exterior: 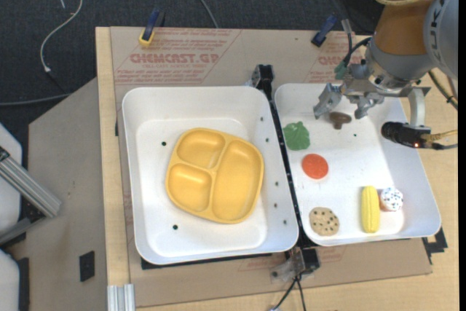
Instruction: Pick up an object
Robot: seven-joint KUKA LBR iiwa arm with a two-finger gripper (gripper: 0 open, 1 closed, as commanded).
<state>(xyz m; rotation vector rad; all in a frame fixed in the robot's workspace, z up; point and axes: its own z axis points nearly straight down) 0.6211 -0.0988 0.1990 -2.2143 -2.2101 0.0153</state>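
White plastic is what you see first: two shallow bins, the left bin [138, 178] bearing one yellow divided plate [215, 175], the right bin [415, 178] bearing six small things. Counted there: one yellow banana [370, 209], one green broccoli piece [296, 135], one orange disc [315, 167], one chocolate-chip cookie [324, 221], one white dotted cupcake [392, 199], one small brown piece [339, 119]. Your pincer [345, 104] hangs spread apart over the right bin's far end, its fingers straddling the brown piece, not closed on it.
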